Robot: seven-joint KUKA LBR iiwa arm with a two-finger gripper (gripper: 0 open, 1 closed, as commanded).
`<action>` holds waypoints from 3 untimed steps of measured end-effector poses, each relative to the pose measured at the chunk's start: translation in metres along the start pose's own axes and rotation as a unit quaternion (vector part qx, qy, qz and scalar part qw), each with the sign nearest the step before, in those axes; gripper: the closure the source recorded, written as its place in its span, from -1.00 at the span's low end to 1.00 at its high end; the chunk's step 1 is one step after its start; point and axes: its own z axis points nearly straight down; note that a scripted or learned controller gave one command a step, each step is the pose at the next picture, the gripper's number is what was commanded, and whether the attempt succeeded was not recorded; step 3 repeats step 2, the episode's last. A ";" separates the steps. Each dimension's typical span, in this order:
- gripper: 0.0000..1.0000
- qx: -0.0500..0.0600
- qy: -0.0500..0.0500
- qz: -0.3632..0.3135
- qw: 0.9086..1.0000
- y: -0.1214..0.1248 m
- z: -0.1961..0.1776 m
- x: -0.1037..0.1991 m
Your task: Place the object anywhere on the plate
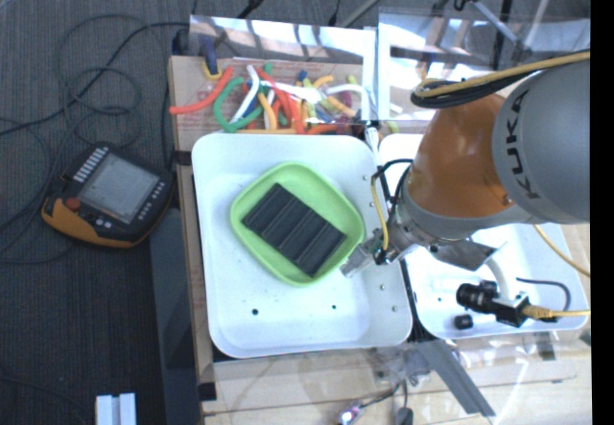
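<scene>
- Nearest the camera, in front of the green plate point(251, 195), the pale front edge of the worktop point(278, 373) shows below the bins.
- The left bin point(288, 319) carries the plate, and there is bare white floor on the near side of it.
- And there's the end effector point(357, 261), right at the plate's near-right rim, low over the left bin. Whether it is released or clenched, nobody can tell from this angle, and nothing is seen in its grasp.
- The task's thing, a dark ribbed slab point(293, 229), lies flat on the plate, set diagonally and covering most of its middle.
- To the right of the plate, the right bin point(554, 265) sits just beside the left one.
- The grey arm point(480, 169) with its orange band looms over the right bin and the seam between the two.
- Well off to the plate's left, a handheld control pendant point(106, 195) rests on the dark carpeted floor point(77, 337).
- Beyond the plate, past the bin's far wall, a tangle of coloured flexible tubes point(269, 102) is heaped on the worktop.
</scene>
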 end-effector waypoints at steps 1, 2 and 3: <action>-1.00 0.000 0.000 0.000 1.000 0.000 0.000 0.000; -1.00 0.000 0.000 0.049 0.999 0.024 -0.005 0.044; -1.00 0.000 0.000 0.049 0.999 0.024 -0.005 0.044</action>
